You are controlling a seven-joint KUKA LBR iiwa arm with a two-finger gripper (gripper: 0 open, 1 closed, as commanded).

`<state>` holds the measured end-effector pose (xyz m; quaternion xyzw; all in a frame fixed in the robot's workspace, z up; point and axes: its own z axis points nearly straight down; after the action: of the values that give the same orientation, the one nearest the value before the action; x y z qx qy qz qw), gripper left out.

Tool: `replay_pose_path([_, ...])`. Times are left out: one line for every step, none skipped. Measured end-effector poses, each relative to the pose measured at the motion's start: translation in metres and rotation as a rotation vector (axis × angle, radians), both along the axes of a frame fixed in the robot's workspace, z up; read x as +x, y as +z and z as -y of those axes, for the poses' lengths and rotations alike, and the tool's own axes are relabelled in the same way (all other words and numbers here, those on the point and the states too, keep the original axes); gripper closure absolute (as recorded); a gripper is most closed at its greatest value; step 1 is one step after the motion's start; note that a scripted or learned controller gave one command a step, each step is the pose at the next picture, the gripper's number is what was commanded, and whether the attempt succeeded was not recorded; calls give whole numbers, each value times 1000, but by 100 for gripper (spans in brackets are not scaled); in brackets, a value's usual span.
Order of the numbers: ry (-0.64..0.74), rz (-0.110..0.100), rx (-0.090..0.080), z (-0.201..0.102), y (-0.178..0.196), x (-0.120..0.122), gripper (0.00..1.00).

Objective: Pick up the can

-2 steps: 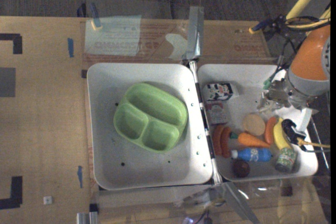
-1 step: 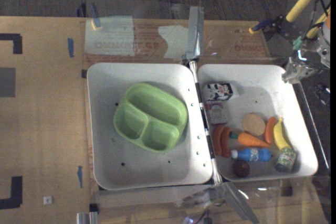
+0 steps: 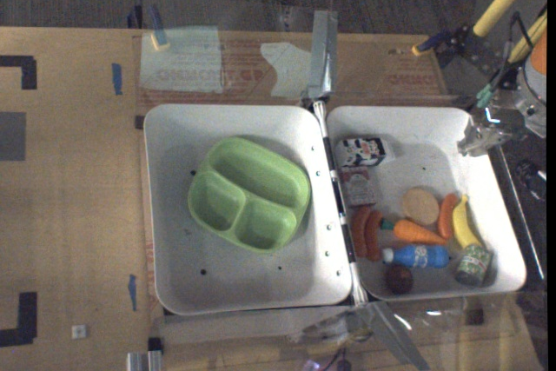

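The can [image 3: 473, 264] is small and green-labelled with a metal top. It stands in the near right corner of the right bin [image 3: 434, 128], just below a banana [image 3: 465, 222]. My gripper [image 3: 480, 137] hangs over the far right rim of that bin, well behind the can and apart from it. Nothing shows in its grasp.
Around the can in the right bin lie a blue bottle [image 3: 419, 256], a dark plum [image 3: 400, 278], a carrot [image 3: 417, 231], a round cookie [image 3: 421, 205], sausages [image 3: 367, 232], a small packet [image 3: 358, 187] and a milk carton [image 3: 360, 151]. The left bin [image 3: 174, 274] holds a green divided plate [image 3: 249, 194].
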<state>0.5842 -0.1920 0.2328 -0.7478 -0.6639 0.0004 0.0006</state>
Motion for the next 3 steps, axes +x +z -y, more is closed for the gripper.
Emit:
replay_pose_path([211,7,-4,-33,67,48,100])
replay_pose_path([213,12,-8,-34,79,49,100])
replay_pose_path([278,2,0,-94,28,59,100])
